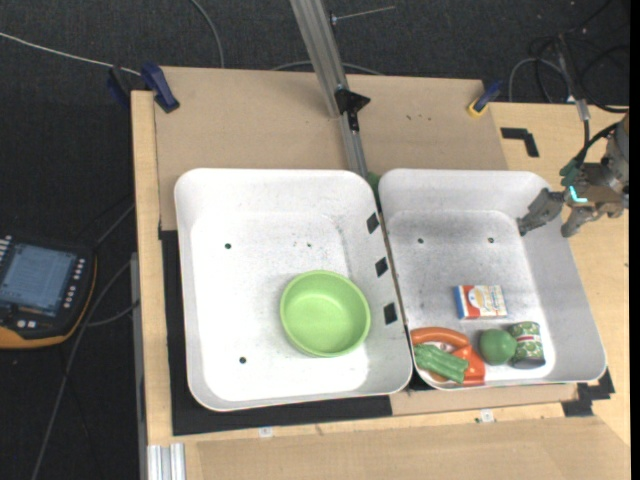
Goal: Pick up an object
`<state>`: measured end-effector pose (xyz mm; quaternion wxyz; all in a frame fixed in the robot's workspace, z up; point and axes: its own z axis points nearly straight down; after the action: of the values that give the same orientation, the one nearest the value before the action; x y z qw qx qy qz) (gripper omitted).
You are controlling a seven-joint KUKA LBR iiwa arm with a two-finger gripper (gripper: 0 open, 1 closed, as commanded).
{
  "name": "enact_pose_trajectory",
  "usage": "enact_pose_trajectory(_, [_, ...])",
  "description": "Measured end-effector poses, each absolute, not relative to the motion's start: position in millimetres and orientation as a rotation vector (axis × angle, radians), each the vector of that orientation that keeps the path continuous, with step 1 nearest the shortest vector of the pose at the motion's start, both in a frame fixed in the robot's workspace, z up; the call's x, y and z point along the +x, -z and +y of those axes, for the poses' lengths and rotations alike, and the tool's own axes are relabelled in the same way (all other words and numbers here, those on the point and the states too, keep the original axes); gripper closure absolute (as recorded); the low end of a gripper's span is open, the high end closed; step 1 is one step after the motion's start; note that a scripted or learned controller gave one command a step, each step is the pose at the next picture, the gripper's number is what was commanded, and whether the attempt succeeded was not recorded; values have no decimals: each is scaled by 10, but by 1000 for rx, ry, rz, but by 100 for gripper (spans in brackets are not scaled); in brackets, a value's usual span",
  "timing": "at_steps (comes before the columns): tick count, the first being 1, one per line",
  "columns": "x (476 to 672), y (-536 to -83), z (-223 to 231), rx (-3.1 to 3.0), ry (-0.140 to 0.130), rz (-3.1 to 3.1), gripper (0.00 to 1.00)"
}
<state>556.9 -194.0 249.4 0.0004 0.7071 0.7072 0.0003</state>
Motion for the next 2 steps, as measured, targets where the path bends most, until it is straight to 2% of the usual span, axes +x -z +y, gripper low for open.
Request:
enact_pose_trajectory(1, [5569, -2493, -1940, 2221, -1, 2221, 0])
enact_pose_trajectory(2, [5529, -2073, -1917, 2222, 2, 2223, 0])
